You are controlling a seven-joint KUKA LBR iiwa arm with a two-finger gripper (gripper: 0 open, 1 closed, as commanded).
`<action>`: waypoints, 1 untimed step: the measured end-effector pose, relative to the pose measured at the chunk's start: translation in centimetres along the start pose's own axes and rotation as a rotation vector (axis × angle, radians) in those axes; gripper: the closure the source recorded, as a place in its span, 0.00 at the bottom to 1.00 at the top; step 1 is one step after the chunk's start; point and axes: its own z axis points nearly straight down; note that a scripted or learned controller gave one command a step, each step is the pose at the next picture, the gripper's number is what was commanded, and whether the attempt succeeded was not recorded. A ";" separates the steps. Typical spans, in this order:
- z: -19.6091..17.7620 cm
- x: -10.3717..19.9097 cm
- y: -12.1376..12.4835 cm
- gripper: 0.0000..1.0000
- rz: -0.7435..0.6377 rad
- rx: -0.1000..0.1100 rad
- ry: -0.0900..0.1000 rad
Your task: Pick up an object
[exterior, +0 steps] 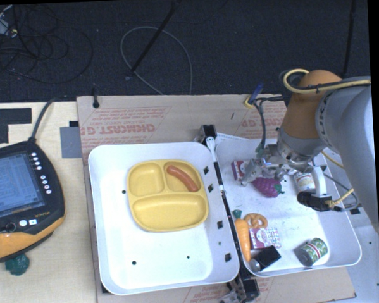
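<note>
**End effector low over a purple object in the right bin**

Nearest the camera, the right bin [347,260] held a small tin can [312,251] lying on its side, a black block [266,258], a carrot [243,238], a pretzel [254,221] and a pink-labelled packet [266,237]. The left bin [112,247] carried a yellow divided plate [167,206] with a sausage [183,177] in its upper right compartment.

Farther back in the right bin, the end effector [271,170] hung just above a purple object [267,187], possibly a toy bunch of grapes, beside a red-and-white packet [241,171]. From this angle I could not tell how wide it was set, and nothing showed as clamped in it.

That purple piece looked light, lumpy and probably hard plastic, so likely to slip or roll; a hold across its narrower middle seemed best. The surface [143,121] beyond was cardboard-covered.
</note>
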 end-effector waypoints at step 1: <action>-0.1 1.7 -2.0 0.00 0.005 -0.023 -0.003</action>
